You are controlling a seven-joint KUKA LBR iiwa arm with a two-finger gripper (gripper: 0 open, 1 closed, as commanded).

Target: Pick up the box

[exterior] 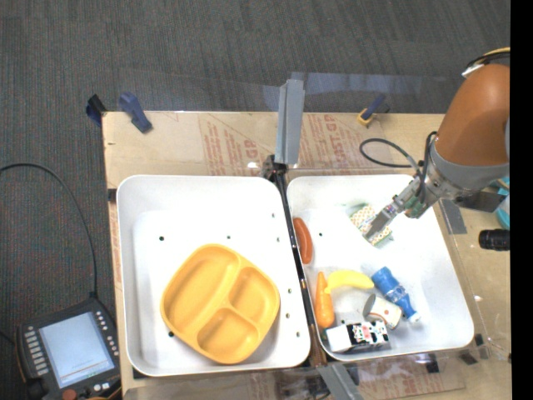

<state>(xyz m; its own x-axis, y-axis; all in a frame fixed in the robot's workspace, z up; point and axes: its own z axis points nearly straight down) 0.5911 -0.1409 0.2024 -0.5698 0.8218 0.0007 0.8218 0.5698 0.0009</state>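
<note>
Right bin (pixel 433 261): small patterned box (pixel 365 217) lies flat near the bin's middle, upper part. The gripper (pixel 381 226) hangs right over the box's lower right edge; finger spacing cannot be told. Arm slants in from the right, orange band uppermost. Along the near wall: banana (pixel 350 280), carrot (pixel 323 300), blue bottle (pixel 394 292). Left bin (pixel 141 215) holds a glossy yellow divided tray (pixel 221 303).

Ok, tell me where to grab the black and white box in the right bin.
Its middle, across the short width, from straight above. The black and white box lies flat along the front wall of the right bin, with the carrot by its left end, so side approaches look blocked.
</note>
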